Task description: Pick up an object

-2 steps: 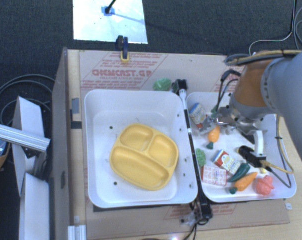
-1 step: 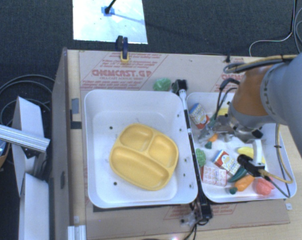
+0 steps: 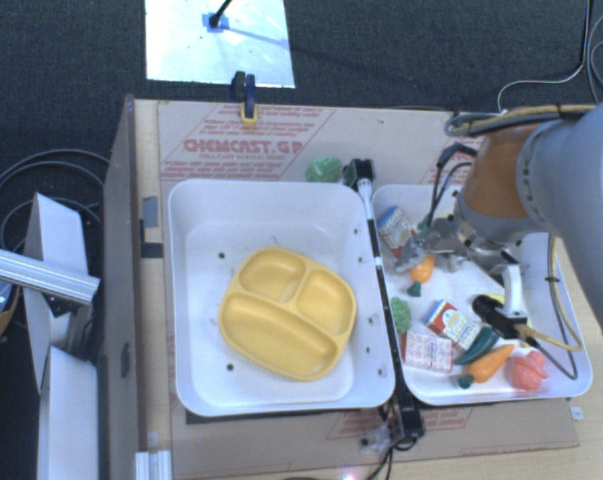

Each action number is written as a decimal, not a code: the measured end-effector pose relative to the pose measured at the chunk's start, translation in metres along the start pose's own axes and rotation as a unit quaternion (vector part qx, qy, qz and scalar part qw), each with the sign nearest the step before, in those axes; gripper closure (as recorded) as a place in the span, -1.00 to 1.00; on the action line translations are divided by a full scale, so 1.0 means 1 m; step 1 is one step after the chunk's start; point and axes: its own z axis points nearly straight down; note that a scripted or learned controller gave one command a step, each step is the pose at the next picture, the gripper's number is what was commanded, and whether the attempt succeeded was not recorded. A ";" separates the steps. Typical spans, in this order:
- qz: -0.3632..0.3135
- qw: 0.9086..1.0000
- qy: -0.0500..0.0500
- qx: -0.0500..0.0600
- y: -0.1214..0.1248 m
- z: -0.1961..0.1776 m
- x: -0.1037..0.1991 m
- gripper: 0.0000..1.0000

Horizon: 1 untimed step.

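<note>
Gripper (image 3: 433,251) low in right bin (image 3: 566,298); grip state unclear. Small carrot (image 3: 421,267) just beneath: light, hard plastic, slick, tapered. Pinch across thick middle, not tip.

The bench (image 3: 281,133) is a brown printed board. Two white bins lie on it: one (image 3: 196,298) well left of the gripper (image 3: 433,251), one (image 3: 566,353) beneath it.

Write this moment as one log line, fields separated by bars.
phase: reaching | end effector: low in right bin, beside small carrot | held: unclear | yellow tray: left bin
</note>
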 end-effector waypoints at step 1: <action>-0.001 1.000 0.000 -0.001 0.039 0.000 -0.001 -1.00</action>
